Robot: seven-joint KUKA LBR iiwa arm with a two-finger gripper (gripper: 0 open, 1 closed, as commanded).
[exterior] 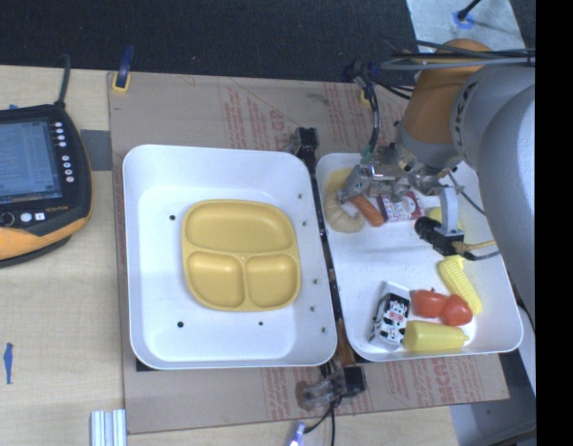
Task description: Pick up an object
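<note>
Two white bins on the bench: left bin [147,249] carries one yellow divided tray [240,254] at its middle. Right bin [360,342] has one orange carrot [368,210] and one tan round piece [342,214] at its far-left corner, one corn cob [460,282] by the right edge, one red pepper [442,306], one yellow fruit [435,336] and one cow-print carton [391,318] along the near edge. Gripper [390,182] low over the far-left corner above the carrot; grip state cannot be made out.

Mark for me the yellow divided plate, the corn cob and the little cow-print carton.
yellow divided plate [240,253], camera view, on the ridge where its three compartments meet.
corn cob [461,284], camera view, middle of the cob's length.
cow-print carton [392,318], camera view, centre of its black-and-white face.
</note>
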